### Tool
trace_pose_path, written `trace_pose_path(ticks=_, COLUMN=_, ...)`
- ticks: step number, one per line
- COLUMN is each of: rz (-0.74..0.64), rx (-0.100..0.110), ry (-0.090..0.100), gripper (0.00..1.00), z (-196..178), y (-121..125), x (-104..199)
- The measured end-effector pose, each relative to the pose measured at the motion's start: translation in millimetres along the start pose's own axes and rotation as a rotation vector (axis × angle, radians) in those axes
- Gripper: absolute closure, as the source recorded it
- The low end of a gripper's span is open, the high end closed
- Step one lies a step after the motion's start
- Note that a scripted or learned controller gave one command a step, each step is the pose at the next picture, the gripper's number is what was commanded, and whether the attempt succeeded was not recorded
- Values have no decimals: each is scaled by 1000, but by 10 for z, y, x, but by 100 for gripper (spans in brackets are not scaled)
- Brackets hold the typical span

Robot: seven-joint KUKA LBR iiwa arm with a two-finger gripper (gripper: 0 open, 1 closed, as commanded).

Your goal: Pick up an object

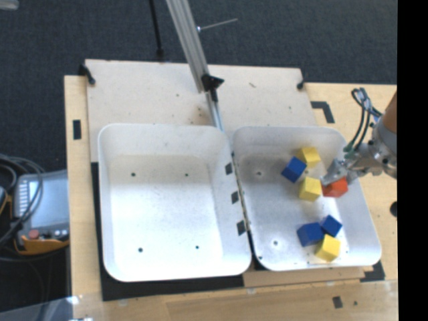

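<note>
The end effector reaches in from the right edge of the right bin, and it stands directly over a red block, which seems to sit just under its tip; I cannot tell if it grips the block or how it is set. This red block is the likely thing to pick, in my judgement, because it lies almost exactly below the end effector, perhaps a little toward 6 o'clock, so the coming move looks like a short straight descent. The block looks like a cube, so it has no clear long axis. Just beside it at 9 o'clock is a yellow block, touching or nearly touching, and this may disturb the grasp. Further at 10 o'clock lie a blue block and another yellow block. At 6 o'clock, well apart, a group of two blue blocks and one yellow sits near the bin's lower wall. The left bin stands at 9 o'clock on the desk.
</note>
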State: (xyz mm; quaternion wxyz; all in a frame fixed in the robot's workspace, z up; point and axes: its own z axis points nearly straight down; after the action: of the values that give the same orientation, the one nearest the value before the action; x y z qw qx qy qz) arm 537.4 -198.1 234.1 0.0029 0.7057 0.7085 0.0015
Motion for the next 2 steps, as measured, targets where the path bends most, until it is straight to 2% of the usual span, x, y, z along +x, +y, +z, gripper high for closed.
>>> trace_pose_path(ticks=1, rz=-1, rx=1, ry=0, gripper=100, z=-424, y=15, x=-12)
trace_pose_path(ticks=2, rz=-2, rx=7, ry=2, gripper=100, z=-309, y=198, x=523)
